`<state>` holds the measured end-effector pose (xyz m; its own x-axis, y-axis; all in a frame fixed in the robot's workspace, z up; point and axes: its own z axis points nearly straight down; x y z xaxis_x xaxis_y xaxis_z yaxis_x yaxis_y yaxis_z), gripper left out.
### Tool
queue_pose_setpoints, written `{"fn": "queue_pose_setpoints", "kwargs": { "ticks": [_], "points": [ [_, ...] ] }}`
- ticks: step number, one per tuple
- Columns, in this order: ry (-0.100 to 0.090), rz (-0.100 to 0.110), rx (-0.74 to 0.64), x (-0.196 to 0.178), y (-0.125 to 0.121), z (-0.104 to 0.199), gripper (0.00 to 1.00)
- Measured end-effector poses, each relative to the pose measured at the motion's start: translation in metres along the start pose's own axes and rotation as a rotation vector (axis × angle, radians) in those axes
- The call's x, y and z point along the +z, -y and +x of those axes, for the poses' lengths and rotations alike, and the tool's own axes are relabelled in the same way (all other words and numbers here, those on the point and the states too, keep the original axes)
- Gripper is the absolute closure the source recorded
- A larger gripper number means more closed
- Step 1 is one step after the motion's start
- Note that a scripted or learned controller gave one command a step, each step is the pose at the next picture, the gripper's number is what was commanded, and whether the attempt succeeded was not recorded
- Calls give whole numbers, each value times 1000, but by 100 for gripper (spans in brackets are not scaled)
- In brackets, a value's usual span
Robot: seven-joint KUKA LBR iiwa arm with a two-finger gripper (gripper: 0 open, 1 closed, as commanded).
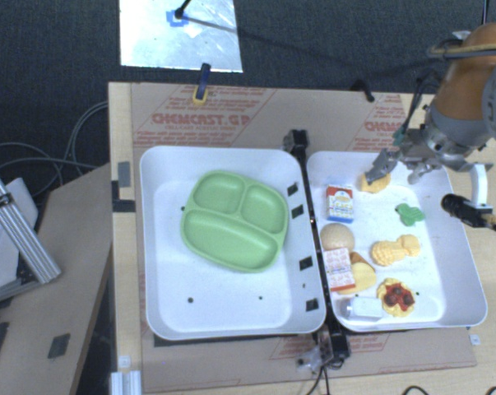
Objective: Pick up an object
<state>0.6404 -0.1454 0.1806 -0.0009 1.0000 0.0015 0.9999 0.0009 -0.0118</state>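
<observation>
1. Camera view: the arm (470, 89) reaches in from the right, over the far end of the right bin (470, 290).
2. The gripper (398, 164) hangs low at that bin's far edge; its two fingers stand apart, nothing between them.
3. One fingertip sits just beside a small yellow piece (376, 183), perhaps touching it; I cannot tell.
4. Further down the right bin lie a red-and-blue carton (340, 203), a green toy (410, 214), a beige round piece (337, 237), a yellow corn-like toy (394, 251), a red-patterned packet (338, 268) and a small pizza toy (396, 296).
5. The left bin (165, 303) holds a green divided plate (234, 219), lying flat near its middle.
</observation>
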Motion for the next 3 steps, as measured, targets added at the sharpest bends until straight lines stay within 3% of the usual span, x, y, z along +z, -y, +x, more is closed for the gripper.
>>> {"fn": "queue_pose_setpoints", "kwargs": {
  "ticks": [1, 3],
  "points": [
    [2, -13, -2, -9, -3, 0, 0],
    [0, -16, -5, 94, -10, 5, 0]
  ]
}}
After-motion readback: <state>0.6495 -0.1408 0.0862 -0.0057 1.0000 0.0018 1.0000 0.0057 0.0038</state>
